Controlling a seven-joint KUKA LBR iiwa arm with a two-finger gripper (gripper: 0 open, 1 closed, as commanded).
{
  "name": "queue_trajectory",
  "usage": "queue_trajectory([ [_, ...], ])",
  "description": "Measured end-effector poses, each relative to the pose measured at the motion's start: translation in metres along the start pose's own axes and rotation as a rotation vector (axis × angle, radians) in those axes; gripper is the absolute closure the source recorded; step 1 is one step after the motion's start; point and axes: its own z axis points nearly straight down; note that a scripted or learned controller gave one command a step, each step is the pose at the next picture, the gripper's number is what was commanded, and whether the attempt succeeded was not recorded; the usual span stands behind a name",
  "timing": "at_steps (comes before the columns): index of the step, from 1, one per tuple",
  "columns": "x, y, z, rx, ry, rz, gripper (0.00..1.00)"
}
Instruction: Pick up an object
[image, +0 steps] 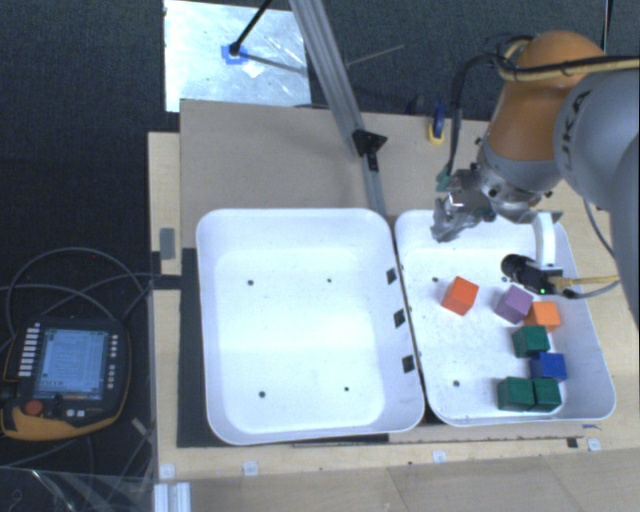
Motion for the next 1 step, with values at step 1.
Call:
queue_trajectory([
  [1,0.0620,-0.0105,-0.0069,0.000,0.001,-0.001,1.00],
])
